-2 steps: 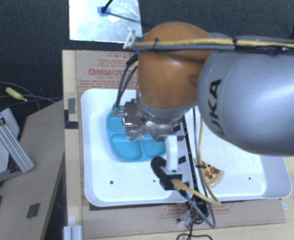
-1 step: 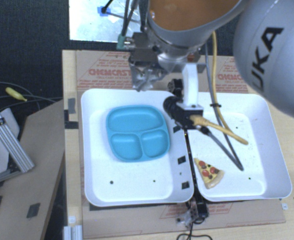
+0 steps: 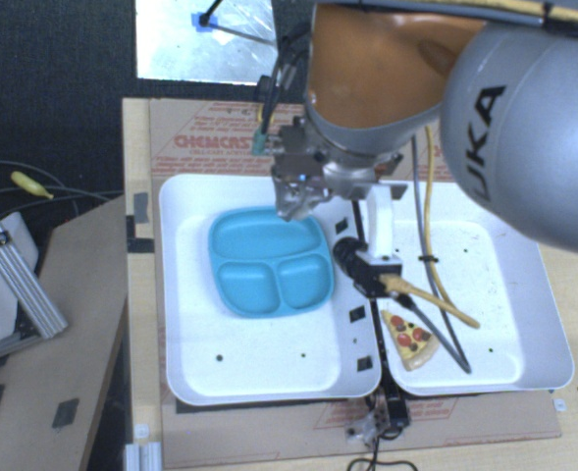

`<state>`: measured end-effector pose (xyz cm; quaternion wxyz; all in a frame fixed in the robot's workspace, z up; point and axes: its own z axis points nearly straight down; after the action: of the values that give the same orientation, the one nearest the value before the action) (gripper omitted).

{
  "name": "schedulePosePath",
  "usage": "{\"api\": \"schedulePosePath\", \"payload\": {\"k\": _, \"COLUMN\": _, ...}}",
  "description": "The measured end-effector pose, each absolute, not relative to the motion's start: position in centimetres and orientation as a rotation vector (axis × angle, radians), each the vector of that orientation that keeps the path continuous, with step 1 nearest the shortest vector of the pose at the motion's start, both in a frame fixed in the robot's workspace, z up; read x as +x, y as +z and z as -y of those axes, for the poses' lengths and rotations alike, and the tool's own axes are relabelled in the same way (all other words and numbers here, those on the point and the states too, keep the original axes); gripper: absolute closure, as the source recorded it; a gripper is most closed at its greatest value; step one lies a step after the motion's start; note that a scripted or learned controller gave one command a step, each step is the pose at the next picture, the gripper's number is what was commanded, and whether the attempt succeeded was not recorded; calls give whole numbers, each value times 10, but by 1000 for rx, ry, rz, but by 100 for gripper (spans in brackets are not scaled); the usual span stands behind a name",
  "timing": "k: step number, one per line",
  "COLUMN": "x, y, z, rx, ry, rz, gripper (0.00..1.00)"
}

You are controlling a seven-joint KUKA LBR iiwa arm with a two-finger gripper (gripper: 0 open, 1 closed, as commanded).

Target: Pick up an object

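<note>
Pick in progress: the grey KUKA arm's claw point(image 3: 296, 207) hangs low over the left white bin point(image 3: 185, 361). Its tip is at the far rim of a sky-blue plastic plate with three compartments point(image 3: 269, 268). The plate spreads out below the claw and toward the camera. The wrist's bulk crowds the tip, so it cannot be told whether the claw is open or shut, and nothing is visibly in its hold.

The plate, the nearest candidate, appears to lie flat on the bin floor. It is broad and shallow, so its raised edge is likely the only part narrow enough to pinch. A good attempt would have the claw straddle that rim squarely, one side inside the dish and one outside, then close firmly. The lift should be slow, since a plate held by one edge tends to swing and slip.

Across the bins' shared wall, well to the camera-side and right of the claw, the right white bin point(image 3: 534, 312) holds a toy pizza slice point(image 3: 409, 337). Beside it lies what looks like a tan wooden utensil point(image 3: 436, 303). Both are smaller, easier targets should the rim grasp fail.
</note>
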<state>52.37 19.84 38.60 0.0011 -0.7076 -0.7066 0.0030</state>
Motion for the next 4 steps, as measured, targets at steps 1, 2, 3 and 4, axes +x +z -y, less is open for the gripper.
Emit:
{"api": "schedulePosePath", "payload": {"k": 1, "x": 485, "y": 400, "z": -169, "rx": -2223, "ry": -2, "rz": 2220, "gripper": 100}}
{"api": "schedulePosePath", "payload": {"k": 2, "x": 487, "y": 475, "z": -153, "rx": -2225, "ry": -16, "rz": 2224, "gripper": 100}}
{"api": "schedulePosePath", "payload": {"k": 3, "x": 487, "y": 482, "z": -154, "rx": -2216, "ry": -10, "rz": 2230, "gripper": 100}}
{"api": "schedulePosePath", "payload": {"k": 4, "x": 488, "y": 493, "z": -154, "rx": -2212, "ry": -14, "rz": 2235, "gripper": 100}}
